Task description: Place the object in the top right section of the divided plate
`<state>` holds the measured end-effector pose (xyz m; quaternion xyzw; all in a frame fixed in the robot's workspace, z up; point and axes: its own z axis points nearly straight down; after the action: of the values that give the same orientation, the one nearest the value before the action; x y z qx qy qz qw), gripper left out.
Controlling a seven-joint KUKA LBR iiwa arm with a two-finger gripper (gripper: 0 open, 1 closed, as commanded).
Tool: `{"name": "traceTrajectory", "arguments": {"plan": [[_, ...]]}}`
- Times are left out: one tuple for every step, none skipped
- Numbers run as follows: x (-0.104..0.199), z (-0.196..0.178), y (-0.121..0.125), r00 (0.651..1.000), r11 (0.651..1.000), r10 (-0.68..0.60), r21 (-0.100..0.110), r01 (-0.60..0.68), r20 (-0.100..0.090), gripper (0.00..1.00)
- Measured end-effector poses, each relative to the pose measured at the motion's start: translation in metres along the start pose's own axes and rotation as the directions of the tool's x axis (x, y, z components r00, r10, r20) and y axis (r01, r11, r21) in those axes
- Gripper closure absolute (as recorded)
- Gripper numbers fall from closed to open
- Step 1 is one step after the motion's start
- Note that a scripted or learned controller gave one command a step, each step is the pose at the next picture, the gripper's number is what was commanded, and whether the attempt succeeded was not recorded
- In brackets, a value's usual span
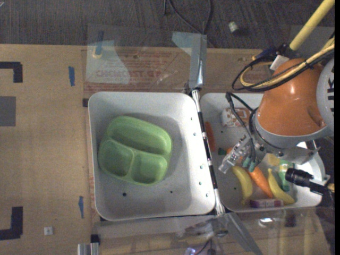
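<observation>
From the one overhead view, the arm [292, 102] reached in from the right of the frame and hung over the right bin [223, 193], its orange band covering much of that bin's upper part. The hand [237, 157] sat low at the bin's left-centre, among the toy food; whether it was spread or pressed together could not be told, and nothing showed clearly pinched in it. Just beside it lay a banana [243, 180], a carrot [260, 180] and a second banana [280, 187], all close together, so which was the object to be moved could not be settled. The green divided plate [135, 150] lay tilted in the left bin [101, 195], well apart from the hand. The crowding looked risky: a grab might catch two items or slip off a curved one, and the plate's tilt could confuse which section counts as top right.
</observation>
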<state>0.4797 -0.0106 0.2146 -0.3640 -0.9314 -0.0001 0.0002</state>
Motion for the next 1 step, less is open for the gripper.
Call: {"name": "traceTrajectory", "arguments": {"plan": [[-0.0148, 0.0303, -0.0164, 0.965, 0.965, 0.263, 0.001, -0.263, -0.001, 1.0]]}}
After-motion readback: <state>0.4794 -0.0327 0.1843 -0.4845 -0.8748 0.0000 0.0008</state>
